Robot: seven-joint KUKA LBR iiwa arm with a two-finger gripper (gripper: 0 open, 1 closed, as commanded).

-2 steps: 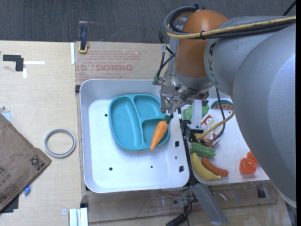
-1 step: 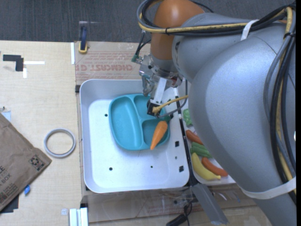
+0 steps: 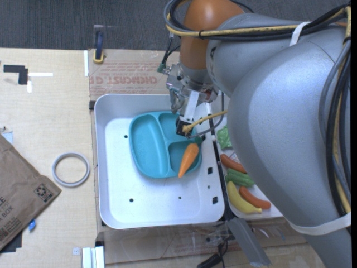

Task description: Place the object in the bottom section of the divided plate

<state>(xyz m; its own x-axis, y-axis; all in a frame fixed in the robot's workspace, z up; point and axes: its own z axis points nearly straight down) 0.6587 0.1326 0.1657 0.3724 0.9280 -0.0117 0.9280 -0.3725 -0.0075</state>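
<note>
- The carrot (image 3: pixel 188 159) lies tilted in the lower small section of the blue divided plate (image 3: pixel 146 145), its tip over the rim.
- The gripper (image 3: pixel 177 101) hangs over the plate's upper edge, apart from the carrot; whether it is open or closed cannot be told.
- The plate sits in the left white bin (image 3: pixel 104 166).

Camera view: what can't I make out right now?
Right bin: camera view, mostly covered by the arm; contents past the banana hidden.
Divided plate: top right section partly hidden under the gripper.
Carrot: whether its upper end touches the gripper is unclear.
</note>
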